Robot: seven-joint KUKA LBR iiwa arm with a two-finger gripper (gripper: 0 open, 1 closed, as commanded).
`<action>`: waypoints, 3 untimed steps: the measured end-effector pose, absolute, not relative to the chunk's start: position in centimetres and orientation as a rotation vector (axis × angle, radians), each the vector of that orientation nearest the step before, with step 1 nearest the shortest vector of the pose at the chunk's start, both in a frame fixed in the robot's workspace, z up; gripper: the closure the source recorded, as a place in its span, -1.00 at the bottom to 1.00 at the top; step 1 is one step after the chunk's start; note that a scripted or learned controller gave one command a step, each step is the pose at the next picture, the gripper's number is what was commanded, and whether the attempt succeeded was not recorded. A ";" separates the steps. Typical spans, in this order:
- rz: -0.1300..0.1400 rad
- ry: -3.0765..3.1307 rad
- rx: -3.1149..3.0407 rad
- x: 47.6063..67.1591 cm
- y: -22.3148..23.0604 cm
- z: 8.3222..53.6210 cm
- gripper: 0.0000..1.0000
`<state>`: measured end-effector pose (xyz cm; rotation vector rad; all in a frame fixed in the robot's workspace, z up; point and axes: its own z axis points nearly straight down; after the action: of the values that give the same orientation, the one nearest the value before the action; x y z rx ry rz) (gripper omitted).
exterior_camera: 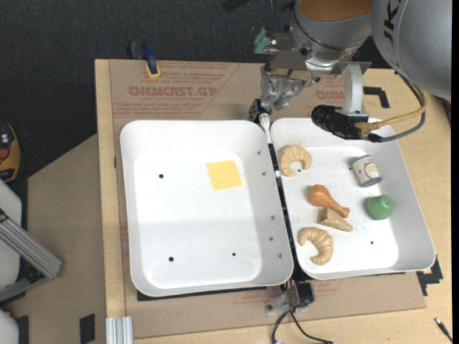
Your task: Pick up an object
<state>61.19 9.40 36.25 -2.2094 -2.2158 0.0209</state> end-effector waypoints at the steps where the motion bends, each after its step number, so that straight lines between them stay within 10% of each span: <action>1: 0.011 -2.221 -2.212 56.7 12.5 31.8 1.00; 2: 0.012 -2.220 -2.214 60.3 15.8 23.3 1.00; 3: -0.016 -2.231 -2.219 64.3 21.3 30.4 1.00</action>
<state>64.34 21.26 30.35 -2.2192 -2.2307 -0.0161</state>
